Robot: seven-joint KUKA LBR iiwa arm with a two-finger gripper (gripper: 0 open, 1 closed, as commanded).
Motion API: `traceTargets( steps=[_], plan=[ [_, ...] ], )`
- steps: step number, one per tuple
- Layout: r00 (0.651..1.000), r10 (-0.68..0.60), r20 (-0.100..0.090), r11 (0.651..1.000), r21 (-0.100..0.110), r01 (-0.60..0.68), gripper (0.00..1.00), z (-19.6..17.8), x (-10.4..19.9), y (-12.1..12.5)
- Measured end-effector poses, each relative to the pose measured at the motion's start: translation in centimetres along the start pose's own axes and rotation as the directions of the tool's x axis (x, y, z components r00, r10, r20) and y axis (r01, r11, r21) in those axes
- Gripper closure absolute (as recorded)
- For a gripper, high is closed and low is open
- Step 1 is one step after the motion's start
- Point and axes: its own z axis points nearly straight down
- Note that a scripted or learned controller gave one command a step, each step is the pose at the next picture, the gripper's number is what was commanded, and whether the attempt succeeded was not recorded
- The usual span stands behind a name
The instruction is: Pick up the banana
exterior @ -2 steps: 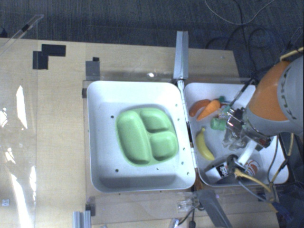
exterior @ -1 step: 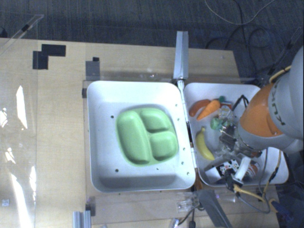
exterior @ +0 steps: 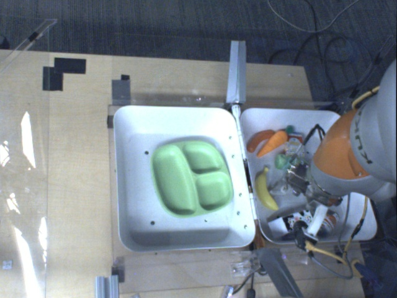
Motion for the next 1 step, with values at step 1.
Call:
traceTargets(
  steps=[1],
  plan=[
    [1.0,-0.003,-0.004,1.0,-0.006,0.003,1.0,-1.16,0.23,0.21]
  ],
)
